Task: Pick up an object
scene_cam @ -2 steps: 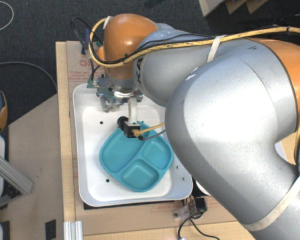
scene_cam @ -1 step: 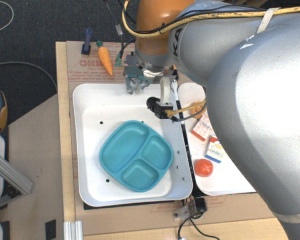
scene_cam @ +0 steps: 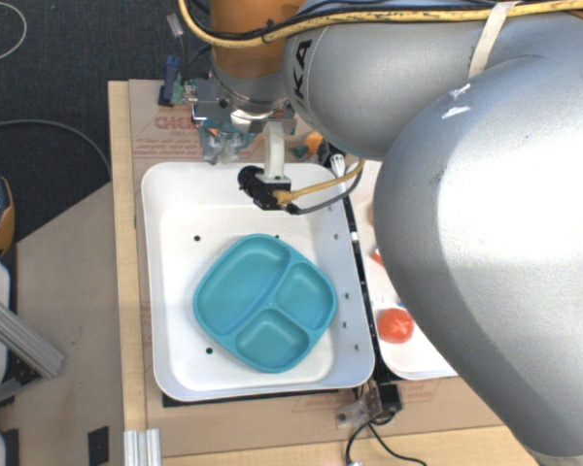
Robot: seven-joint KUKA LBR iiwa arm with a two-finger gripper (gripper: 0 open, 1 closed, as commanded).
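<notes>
We find the tool (scene_cam: 223, 142) poised above the far rim of the left bin (scene_cam: 165, 260), spread or pressed together we cannot tell, while the blue divided plate (scene_cam: 262, 302) lies flat nearer, likely awaiting a rim grasp.

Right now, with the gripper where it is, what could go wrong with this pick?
1. The gripper hangs at the left bin's far rim, apart from the plate; a descent here may hit the rim or close on nothing.
2. The plate is wide and shallow, so a grasp could slip off.
</notes>
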